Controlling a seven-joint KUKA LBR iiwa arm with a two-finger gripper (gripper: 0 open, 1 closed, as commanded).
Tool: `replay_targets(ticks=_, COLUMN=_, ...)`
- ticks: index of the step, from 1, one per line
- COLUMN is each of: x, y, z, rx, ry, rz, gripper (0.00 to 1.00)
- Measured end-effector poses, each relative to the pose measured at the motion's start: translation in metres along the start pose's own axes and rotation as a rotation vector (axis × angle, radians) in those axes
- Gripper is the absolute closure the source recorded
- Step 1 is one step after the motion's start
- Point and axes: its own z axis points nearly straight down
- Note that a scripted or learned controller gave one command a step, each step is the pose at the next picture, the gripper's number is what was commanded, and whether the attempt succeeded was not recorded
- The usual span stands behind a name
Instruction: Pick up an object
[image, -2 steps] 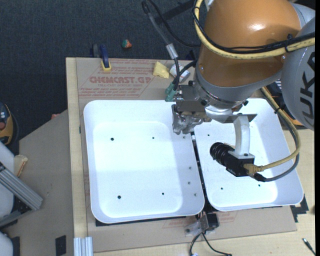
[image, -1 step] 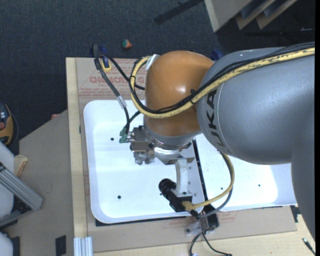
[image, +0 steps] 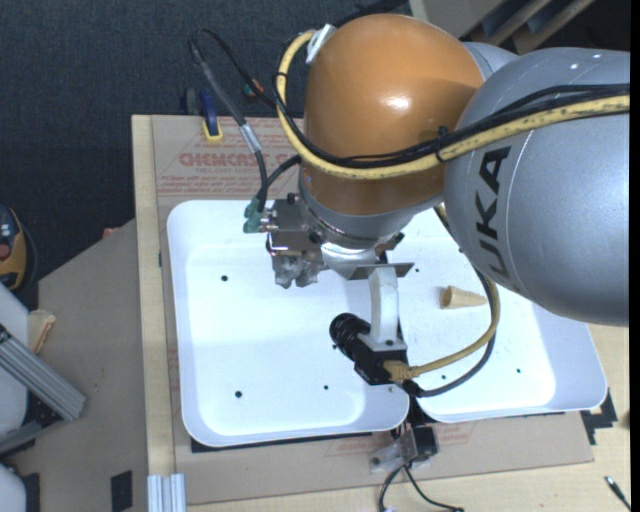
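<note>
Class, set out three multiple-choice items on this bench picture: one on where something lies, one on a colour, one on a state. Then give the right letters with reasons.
1. Where does the small tan wedge lie?
A. in the right bin
B. in the left bin
C. on the dark floor

2. What colour is the band above the wrist?
A. blue
B. orange
C. green

3. How does the tan wedge stand to the arm?
A. clamped by it
B. hung from its cable
C. lying free on the bin floor

Answers: 1 A, it rests on white right of the seam between bins; 2 B, the dome shines orange; 3 C, white floor surrounds it.
</note>
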Motion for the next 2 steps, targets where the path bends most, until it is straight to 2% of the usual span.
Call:
replay_targets(ticks=1, x=0.013, y=0.001, z=-0.201, rx=-0.010, ry=0.005, rz=0.000, gripper=1.00)
replay_targets(ticks=2, x=0.012, y=-0.001, z=-0.088, rx=0.022, ry=-0.010, rz=0.003, gripper=1.00)
